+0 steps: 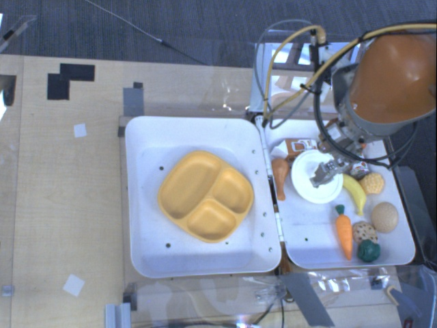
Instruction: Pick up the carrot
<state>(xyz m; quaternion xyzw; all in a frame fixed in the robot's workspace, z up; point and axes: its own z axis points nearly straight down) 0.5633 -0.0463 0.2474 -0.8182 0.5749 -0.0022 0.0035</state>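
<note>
Carrot [344, 236] lies in the right bin [403, 250], toward its near edge, green top pointing away from the camera, orange tip toward the rim. Nothing grips it. Just right of it: a small speckled cookie [365, 231] and a dark green piece [369, 251]. A beige egg [385, 216] sits beyond those. Banana [354, 192] and white plate [315, 178] lie above the carrot.

Gripper [326, 173] hangs over the plate, well apart from the carrot; cannot tell how its jaws stand.

Left bin [143, 251] holds a yellow divided plate [206, 195]. Bench [61, 203] is pale wood with black marks; dark carpet [171, 12] behind.
</note>
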